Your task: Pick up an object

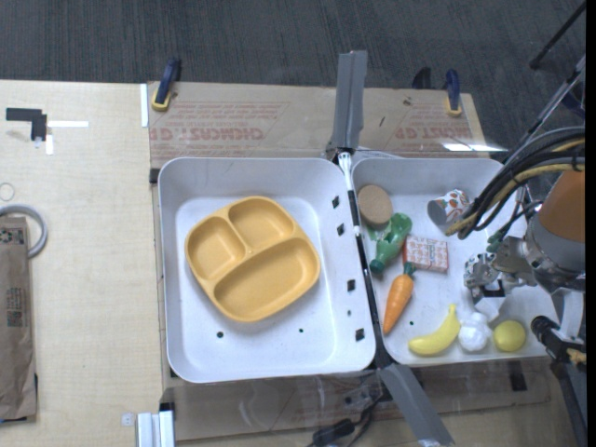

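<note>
over the right bin (419,168), the end effector (484,277) hovers above the white ball (473,333) beside the banana (436,335); its state i cannot tell. approach step; next, descend squarely.

A divided plate (252,257) is set in the left bin (177,277). In the right bin (410,170), a carrot (398,300) is laid just left of a banana (436,335), with a lemon (509,335) placed further right, below the gripper (484,277).
</note>
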You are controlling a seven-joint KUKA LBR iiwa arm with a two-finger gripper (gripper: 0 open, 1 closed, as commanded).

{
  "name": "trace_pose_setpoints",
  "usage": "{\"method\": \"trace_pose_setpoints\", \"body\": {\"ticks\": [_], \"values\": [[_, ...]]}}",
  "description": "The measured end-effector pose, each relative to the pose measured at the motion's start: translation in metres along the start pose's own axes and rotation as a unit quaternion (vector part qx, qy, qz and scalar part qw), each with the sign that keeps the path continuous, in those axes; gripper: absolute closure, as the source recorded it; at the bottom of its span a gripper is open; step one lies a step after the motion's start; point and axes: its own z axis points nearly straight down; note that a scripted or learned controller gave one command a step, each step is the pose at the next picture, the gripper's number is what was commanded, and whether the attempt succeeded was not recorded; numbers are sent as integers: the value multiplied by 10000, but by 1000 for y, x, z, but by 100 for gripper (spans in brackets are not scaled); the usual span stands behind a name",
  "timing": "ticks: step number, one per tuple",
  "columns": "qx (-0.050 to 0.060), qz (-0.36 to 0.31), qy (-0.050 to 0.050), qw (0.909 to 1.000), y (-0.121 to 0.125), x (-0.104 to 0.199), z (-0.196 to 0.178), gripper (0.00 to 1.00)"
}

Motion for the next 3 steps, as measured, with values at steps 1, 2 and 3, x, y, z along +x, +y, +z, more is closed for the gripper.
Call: {"method": "trace_pose_setpoints", "body": {"ticks": [1,2,3], "values": [[-7,-230,-9,9997,52,42,-120,100],[-8,-424,-11,9991,89,80,-161,100],[-1,-1752,-7,9845,65,93,-104,100]]}}
